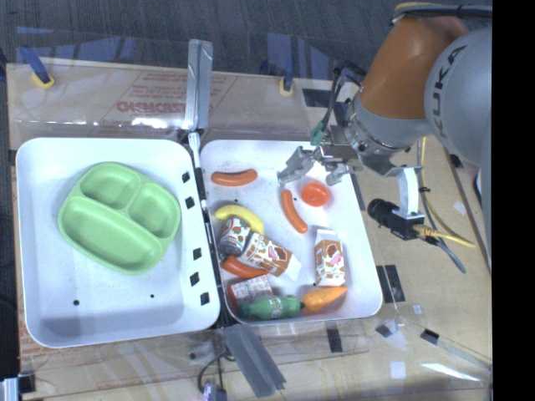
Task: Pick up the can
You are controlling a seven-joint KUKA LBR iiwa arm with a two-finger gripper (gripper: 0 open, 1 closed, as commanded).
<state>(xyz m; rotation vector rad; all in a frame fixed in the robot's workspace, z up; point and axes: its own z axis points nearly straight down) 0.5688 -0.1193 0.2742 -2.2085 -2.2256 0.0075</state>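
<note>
The can (233, 236) lies on its side in the right bin (361, 224), toward that bin's left wall, its patterned label facing up. It is crowded: a banana (240, 217) touches it from above, a second printed can or carton (269, 254) presses against its right side, and a sausage (242, 267) lies just below. Further right sit another sausage (292, 210), a small milk carton (329, 259) and a carrot (323, 298); a green bottle (271, 307) rests along the bin's near edge. The left bin (33, 224) holds a green divided plate (119, 215).

My gripper (314, 168) hangs above the upper middle of the right bin, well apart from the can, beside an orange round piece (315, 194). My fingers are spread and grasp nothing.

To do this well, I judge I should travel left and toward the near side until I am over the can, then turn my wrist so the fingers close across its narrow width rather than its length. I should come down into the gaps the neighbours leave, since the banana could be caught by mistake.
</note>
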